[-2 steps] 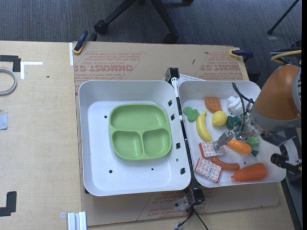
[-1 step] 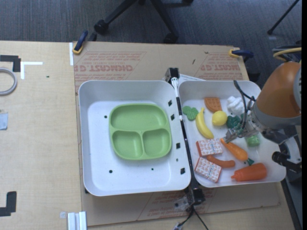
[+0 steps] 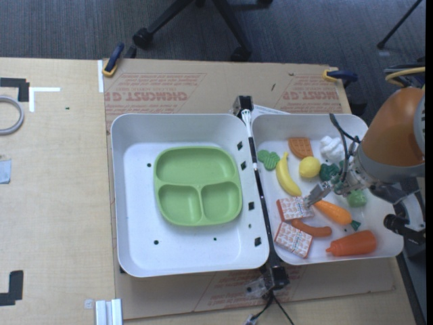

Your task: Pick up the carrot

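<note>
You have the pincer (image 3: 318,196) low in the right bin (image 3: 270,122), its metal fingers reaching toward nine o'clock from the wrist and ending just beside the small red-and-white carton (image 3: 293,208). Whether they are released or clenched you cannot tell; they blur into one grey sliver, and nothing visibly sits between them. The carrot (image 3: 352,244) lies at about five o'clock from the pincer, near the bin's front rim, thick orange body pointing left, green stub at its right end. A second orange piece (image 3: 332,211) lies touching or just under the fingers, and it could be mistaken for the target; what it is you cannot tell.

The toys crowd the right bin because that is the picking stock: banana (image 3: 287,175), lemon (image 3: 309,167), waffle (image 3: 300,146), a sausage (image 3: 312,229), another carton (image 3: 293,239). The left bin (image 3: 128,202) carries the green divided plate (image 3: 198,185), likely a drop place.

The arm's orange band (image 3: 399,131) and cables cover the bin's far right corner, and the green things (image 3: 356,197) beneath the wrist are half hidden.
</note>
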